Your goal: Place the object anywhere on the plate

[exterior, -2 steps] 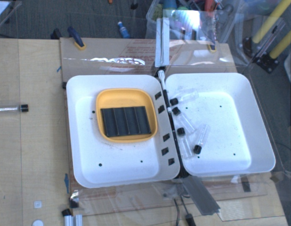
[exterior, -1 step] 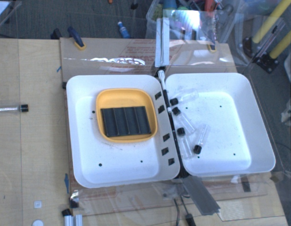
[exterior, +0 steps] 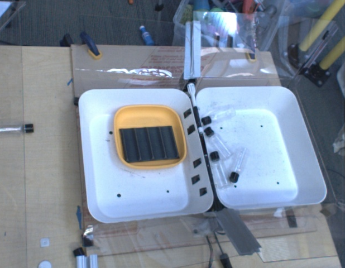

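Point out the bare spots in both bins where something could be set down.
Left bin: the yellow plate carries a dark ridged block; bare floor runs in front of the plate and down its left side. Right bin: clear vials crowd its left edge by the divider; its middle and right floor lie bare.

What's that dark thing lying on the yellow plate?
A dark ribbed rectangular block lies flat on the yellow plate, which sits in the left white bin. It covers most of the plate's floor, so whatever lies beneath it is hidden.
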You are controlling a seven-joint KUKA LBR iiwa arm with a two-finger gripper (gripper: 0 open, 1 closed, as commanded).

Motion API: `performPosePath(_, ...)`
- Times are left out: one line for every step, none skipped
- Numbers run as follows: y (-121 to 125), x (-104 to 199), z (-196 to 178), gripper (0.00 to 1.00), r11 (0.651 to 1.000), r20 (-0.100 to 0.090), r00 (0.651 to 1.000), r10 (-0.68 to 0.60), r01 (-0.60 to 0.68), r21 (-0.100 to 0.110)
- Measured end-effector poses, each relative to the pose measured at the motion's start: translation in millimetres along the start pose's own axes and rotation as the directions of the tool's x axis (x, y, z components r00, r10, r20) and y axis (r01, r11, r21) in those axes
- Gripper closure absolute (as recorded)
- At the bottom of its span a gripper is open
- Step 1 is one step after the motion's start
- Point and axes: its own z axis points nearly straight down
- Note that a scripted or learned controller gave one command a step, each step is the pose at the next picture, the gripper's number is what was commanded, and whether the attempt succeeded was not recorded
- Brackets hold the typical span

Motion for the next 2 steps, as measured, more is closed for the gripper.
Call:
performPosePath(-9.3, -11.1, -0.7, 1.0, 0.964, 0.001, 0.964, -0.265, 0.265, 0.004)
performPosePath(-15.6, -17.1, 1.4, 1.0, 0.842, 0.001, 0.842, -0.539, 0.539, 0.003)
